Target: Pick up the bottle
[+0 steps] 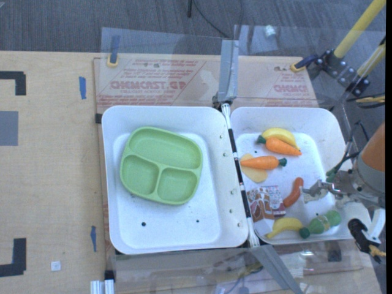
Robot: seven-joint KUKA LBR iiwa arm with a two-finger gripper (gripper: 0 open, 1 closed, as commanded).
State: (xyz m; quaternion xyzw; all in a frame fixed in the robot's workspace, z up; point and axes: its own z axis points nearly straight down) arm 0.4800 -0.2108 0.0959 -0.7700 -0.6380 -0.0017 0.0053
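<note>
Right now, green bottle lying at 5 o'clock of right bin, touching a banana, gripper at 12 o'clock of it, grip state unclear, green tray in left bin.

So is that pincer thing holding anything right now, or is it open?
Pincer: over the right bin, near the sausage; holding nothing that can be seen. Open or closed cannot be told.

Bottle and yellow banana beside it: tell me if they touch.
Touching. The camera view shows the green bottle with its dark cap end against the banana tip, no white bin floor between them.
</note>
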